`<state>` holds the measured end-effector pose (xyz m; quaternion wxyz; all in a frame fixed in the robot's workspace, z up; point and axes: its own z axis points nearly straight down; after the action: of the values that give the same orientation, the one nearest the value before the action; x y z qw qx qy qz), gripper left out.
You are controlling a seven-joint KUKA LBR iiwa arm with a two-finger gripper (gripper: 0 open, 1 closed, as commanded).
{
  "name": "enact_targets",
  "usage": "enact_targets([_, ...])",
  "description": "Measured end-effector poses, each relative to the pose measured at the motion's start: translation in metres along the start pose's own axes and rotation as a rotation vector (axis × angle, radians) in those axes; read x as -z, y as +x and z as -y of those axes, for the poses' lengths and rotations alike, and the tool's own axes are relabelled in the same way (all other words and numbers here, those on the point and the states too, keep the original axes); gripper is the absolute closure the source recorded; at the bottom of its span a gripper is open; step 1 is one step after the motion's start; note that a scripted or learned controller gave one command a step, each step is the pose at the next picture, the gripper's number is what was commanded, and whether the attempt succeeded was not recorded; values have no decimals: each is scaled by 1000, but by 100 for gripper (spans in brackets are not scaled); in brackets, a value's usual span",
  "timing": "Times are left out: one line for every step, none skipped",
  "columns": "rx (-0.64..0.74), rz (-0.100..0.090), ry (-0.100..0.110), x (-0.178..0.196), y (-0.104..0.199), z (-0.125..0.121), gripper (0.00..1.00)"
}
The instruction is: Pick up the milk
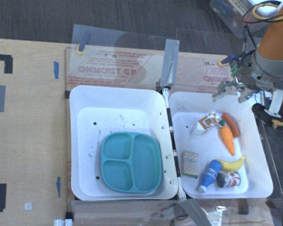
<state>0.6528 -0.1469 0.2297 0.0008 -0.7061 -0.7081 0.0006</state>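
Camera view: approach step, milk (pixel 208 123) not yet grasped.
Gripper (pixel 233 91) hovers above the right bin (pixel 265 183), apparently released and empty; next, descend onto the carton.

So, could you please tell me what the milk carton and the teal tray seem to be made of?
The milk carton looks like printed cardboard or a plastic toy copy: flat matte faces, folded edges. The teal tray looks like moulded plastic: one even colour, rounded dividers, slight sheen.
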Motion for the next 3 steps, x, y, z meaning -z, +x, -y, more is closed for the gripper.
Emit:
enact_targets([200, 2, -5, -133, 6, 0, 0])
enact_targets([198, 4, -9, -122, 5, -1, 100])
enact_targets([198, 4, -9, -122, 5, -1, 0])
